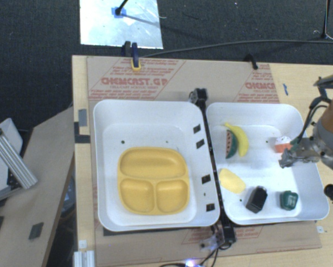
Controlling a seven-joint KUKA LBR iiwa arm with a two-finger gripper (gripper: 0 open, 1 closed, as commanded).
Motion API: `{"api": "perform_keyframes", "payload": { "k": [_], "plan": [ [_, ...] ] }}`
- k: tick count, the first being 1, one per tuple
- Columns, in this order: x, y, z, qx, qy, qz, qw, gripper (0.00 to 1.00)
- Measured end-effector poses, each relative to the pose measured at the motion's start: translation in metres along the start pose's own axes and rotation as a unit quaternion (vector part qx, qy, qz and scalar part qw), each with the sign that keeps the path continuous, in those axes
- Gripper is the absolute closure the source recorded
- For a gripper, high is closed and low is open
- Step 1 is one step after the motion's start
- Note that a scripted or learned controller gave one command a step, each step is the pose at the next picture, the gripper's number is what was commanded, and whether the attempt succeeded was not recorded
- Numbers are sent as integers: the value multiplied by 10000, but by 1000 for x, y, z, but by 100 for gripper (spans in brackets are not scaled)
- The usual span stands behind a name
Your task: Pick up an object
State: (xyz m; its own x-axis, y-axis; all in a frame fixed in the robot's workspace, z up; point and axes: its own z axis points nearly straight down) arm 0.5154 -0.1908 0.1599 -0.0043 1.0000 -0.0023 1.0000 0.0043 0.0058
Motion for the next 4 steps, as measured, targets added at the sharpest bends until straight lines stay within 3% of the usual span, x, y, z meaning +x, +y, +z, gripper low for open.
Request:
{"api": "perform_keyframes", "payload": {
  "k": [2, 4],
  "plan": [
    [-7, 12, -104, -7, -2, -8, 10000, 100],
    [92, 54, -93, 8, 14, -28, 10000, 100]
  ]
}}
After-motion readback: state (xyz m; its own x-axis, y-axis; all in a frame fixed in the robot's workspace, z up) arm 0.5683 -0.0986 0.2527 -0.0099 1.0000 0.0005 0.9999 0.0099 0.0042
